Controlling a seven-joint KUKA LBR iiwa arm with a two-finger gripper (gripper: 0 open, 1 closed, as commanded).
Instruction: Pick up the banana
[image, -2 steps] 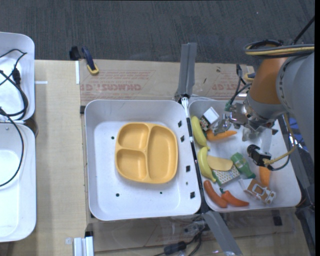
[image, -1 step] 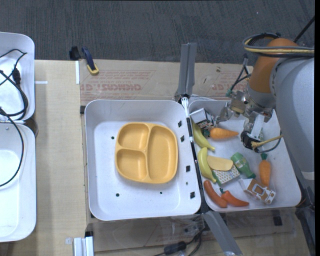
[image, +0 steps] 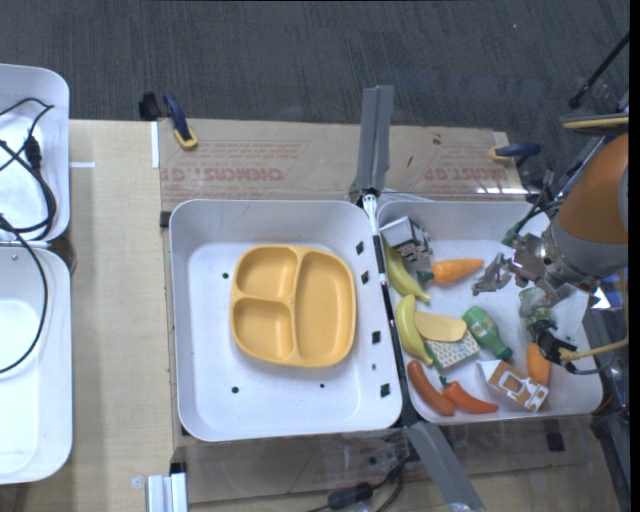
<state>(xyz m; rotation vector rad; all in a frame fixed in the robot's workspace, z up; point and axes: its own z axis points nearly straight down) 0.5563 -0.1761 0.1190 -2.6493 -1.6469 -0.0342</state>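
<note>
**A:** Where is the banana (image: 403, 275) right now?

**B:** It lies in the right bin (image: 590, 398), hard against the bin's left wall, running down from just below a small grey boxy item (image: 404, 235) at the bin's upper left. A second yellow banana-like piece (image: 407, 325) lies just below it, next to a yellow wedge (image: 440, 326) and a pale perforated block (image: 452, 349).

**A:** And your tool?

**B:** My tool (image: 512, 268) is over the right bin's middle, well apart from the banana. An orange carrot (image: 457, 269) lies between them. Whether my tool stands wide or narrow I cannot tell; the metal parts blur together from above. I see nothing of the banana in it.

**A:** What else is in that bin?

**B:** A green bottle (image: 487, 333) near the centre, two red-orange peppers (image: 445, 394) along the lower edge, a small white and orange carton (image: 515, 387), and another orange piece (image: 539, 364) at the right.

**A:** The other bin?

**B:** The left bin (image: 195, 330) holds a yellow divided plate (image: 294, 305) with three compartments. Both bins rest on the desk (image: 110, 300).
</note>
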